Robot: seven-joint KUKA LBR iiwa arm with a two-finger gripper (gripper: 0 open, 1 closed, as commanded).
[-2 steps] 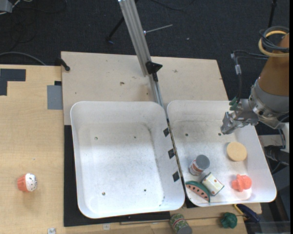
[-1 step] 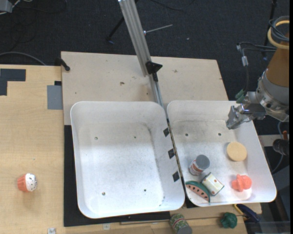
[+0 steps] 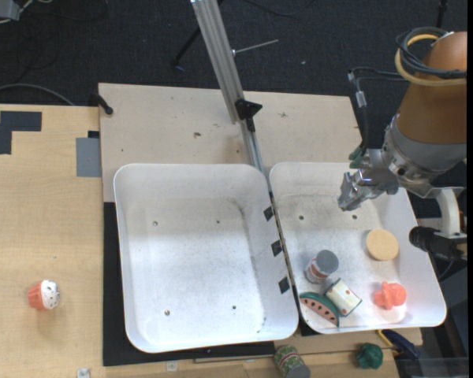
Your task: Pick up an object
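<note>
We are seeing the gripper (image 3: 351, 195) hanging over the upper part of the right bin (image 3: 315, 181), reaching in from the right on the grey arm with its orange band (image 3: 441, 69). From this slanted view we cannot tell how the gripper is set, and nothing is showing in its grasp.

Below it, well apart, the objects are lying in the lower half of that bin. A round tan disc (image 3: 382, 245) is sitting nearest, down and to the right of the gripper. A small can with a grey top (image 3: 322, 265) is resting toward the bin's middle, and just beside it a small white block (image 3: 343, 296) is lying tilted. A watermelon-slice toy (image 3: 319, 306) is lying against the bin's lower left edge, touching or nearly touching the white block. A pink-orange toy (image 3: 391, 294) is sitting near the lower right corner.

The left bin (image 3: 134, 211) is lying alongside, the two bins meeting at a shared edge. Out on the wooden bench, far left, a small red and white object (image 3: 44, 294) is resting. Below the bins, a dark can (image 3: 288, 360) and a green object (image 3: 370, 355) are lying at the front edge.
</note>
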